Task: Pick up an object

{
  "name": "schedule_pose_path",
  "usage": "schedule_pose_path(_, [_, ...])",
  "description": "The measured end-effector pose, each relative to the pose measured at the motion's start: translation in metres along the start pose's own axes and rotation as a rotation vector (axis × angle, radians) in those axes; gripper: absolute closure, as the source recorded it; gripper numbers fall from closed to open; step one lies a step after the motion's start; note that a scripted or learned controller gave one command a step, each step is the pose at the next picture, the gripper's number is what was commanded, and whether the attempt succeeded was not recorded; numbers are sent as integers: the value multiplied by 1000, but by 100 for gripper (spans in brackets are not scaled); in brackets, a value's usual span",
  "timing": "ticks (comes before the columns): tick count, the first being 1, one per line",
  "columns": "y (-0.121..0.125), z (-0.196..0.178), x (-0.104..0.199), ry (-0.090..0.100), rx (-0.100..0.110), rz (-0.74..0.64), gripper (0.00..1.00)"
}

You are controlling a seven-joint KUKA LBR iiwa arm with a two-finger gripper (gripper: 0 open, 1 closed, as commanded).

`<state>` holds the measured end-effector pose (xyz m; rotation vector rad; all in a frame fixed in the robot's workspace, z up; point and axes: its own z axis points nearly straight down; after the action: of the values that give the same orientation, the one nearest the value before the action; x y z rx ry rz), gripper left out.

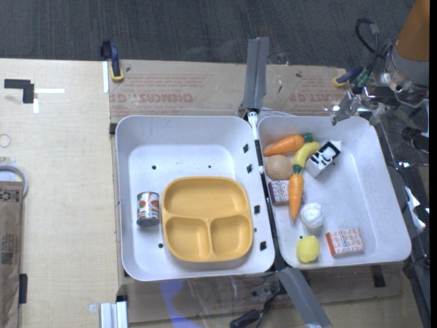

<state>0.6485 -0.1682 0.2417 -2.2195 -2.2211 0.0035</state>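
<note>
Left of the bins' divider [254, 157], a small can [147, 208] stands just beside a yellow divided plate [207, 219]. Right of the divider, carrots [295, 193], a lemon [308, 249] and small boxes crowd together. The pincer [349, 108] hovers beyond that bin's far rim, its spread impossible to tell; the lemon, standing apart, looks the cleanest target, approached straight down.

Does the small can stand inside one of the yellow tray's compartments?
No, the can stands on the left bin's floor beside the yellow tray.

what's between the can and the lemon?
In the camera view, the yellow divided plate lies between the can and the lemon, along with the bin walls where the two bins meet.
</note>
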Motion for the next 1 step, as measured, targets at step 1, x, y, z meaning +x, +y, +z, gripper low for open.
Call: schedule_pose_path(1, [-16, 118, 40, -2, -12, -30, 0])
